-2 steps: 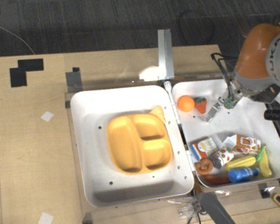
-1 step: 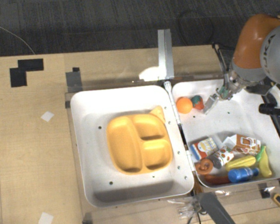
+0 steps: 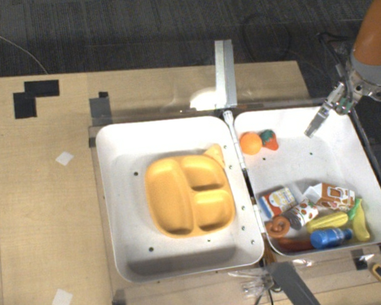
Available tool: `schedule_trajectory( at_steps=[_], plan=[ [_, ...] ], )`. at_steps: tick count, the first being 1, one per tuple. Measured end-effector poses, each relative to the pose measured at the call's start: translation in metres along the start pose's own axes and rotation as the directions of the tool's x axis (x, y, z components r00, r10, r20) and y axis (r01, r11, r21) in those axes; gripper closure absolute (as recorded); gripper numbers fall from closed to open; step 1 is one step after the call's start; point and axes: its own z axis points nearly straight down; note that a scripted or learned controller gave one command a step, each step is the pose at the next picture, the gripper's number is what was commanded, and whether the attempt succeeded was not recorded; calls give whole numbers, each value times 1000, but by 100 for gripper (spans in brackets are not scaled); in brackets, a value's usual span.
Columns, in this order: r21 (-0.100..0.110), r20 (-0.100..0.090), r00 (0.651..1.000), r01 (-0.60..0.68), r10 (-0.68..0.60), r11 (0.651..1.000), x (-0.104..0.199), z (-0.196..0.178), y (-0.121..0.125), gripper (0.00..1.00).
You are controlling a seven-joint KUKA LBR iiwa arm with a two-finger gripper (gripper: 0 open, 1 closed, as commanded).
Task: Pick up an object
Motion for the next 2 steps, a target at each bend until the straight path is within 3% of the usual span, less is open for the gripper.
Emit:
schedule_trajectory(
  at_steps=[1, 2],
  plan=[
    [4, -6, 964, -265, 265, 964, 33, 89, -5, 0],
    [1, -3, 997, 72, -72, 997, -10, 36, -8, 0]
  ],
)
